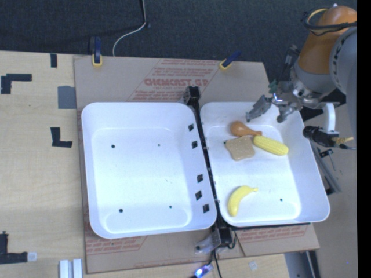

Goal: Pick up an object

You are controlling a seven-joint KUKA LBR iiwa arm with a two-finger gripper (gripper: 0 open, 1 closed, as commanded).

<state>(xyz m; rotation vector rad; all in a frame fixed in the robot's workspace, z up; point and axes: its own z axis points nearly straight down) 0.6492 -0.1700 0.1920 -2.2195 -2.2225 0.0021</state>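
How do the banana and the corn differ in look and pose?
The banana is curved; the corn is straight. The banana lies alone near the front of the right bin; the corn lies further back, touching the bread. Both are yellow and lie flat.

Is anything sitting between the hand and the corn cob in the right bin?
Nothing visible does. The hand hangs open above the bin's far side, and the corn cob lies exposed just nearer the camera, beside the bread slice.

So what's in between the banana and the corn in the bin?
Nothing: bare white bin floor lies between the banana and the corn, seen from the overhead camera view. The bread slice sits off to the corn's left.
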